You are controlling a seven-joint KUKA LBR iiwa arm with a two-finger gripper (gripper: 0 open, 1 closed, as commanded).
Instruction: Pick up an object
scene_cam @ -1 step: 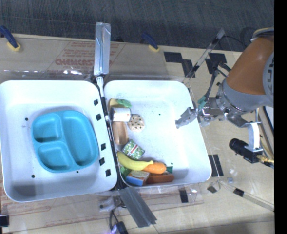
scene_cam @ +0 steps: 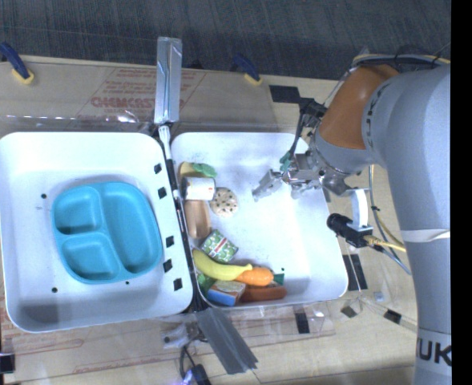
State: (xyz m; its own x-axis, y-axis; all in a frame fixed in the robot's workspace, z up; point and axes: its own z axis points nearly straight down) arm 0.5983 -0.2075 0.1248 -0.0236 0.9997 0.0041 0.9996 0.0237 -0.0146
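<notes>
My gripper (scene_cam: 269, 184) hangs over the right bin (scene_cam: 320, 251), upper-mid, nothing betw the fingers; fingers look narrow, near closed; objs sit apart along the bin's left wall & bottom: cookie (scene_cam: 224, 203), banana (scene_cam: 218, 268), carrot (scene_cam: 256, 277), green packet (scene_cam: 219, 246); blue tray (scene_cam: 106, 231) in left bin (scene_cam: 19, 163).

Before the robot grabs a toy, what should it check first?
1. Toys within the right bin: ok, banana, carrot and cookie lie along its left side.
2. End effector over that bin: ok.
3. End effector above a toy: not ok, bare floor below it.
4. Toy already held: not ok, none between its tips.
5. Blue tray out of the way: ok, in the left bin.
</notes>
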